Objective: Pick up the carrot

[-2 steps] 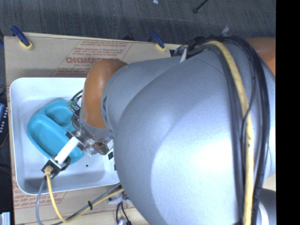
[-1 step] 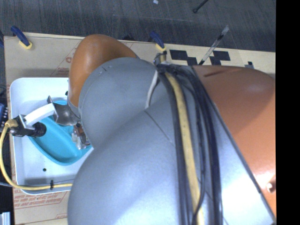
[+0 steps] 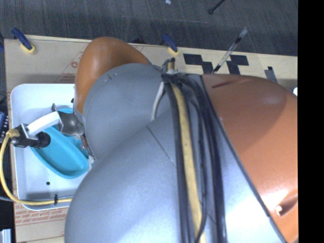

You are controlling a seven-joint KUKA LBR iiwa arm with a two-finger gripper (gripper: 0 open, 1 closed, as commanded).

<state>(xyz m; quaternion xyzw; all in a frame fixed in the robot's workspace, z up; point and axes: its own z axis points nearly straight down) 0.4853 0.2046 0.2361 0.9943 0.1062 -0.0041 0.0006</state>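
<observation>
The grey arm (image 3: pixel 152 161) with its orange band (image 3: pixel 106 59) covers most of the camera view and reaches over the left white bin (image 3: pixel 20 97). A blue, shallow dish-like object (image 3: pixel 63 156) lies in that bin, partly under the arm's wrist. The gripper end is hidden beneath the wrist housing near the bin's right side. A carrot cannot be made out; the arm hides most of both bins.
A white tube and black fitting (image 3: pixel 30 135) with a yellow cable (image 3: pixel 7 181) hang over the left bin's left side. Blue-and-yellow clamps (image 3: pixel 23 39) (image 3: pixel 169 43) sit on the bench's far edge. Dark carpet lies beyond.
</observation>
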